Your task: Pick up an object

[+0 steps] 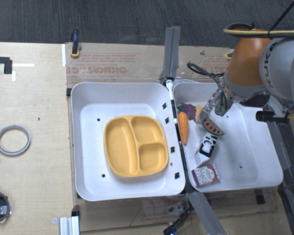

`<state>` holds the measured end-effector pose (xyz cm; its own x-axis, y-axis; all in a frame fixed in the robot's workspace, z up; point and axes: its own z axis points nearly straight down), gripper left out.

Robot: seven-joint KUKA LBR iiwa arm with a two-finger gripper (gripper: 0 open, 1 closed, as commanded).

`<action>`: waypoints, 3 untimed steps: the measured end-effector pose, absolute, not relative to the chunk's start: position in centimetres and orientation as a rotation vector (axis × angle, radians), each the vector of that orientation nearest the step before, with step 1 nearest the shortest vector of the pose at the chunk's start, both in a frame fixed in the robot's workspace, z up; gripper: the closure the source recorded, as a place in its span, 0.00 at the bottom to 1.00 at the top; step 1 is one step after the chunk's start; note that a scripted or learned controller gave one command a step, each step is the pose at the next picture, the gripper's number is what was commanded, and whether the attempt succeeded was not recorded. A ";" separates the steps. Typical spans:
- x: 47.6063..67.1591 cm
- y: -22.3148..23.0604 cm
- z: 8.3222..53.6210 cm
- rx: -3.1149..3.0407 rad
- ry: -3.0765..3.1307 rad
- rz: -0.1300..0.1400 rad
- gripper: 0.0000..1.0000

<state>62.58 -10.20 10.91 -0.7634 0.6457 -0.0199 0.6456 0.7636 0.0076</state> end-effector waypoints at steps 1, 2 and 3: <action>63.9 -7.0 23.6 1.456 2.782 -0.002 1.00; 55.5 0.0 20.3 1.536 2.742 -0.003 1.00; 50.4 -1.2 28.9 1.974 2.443 -0.004 1.00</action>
<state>50.44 -1.21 28.92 -0.2102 0.9777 -0.0022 0.9777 0.2102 -0.0015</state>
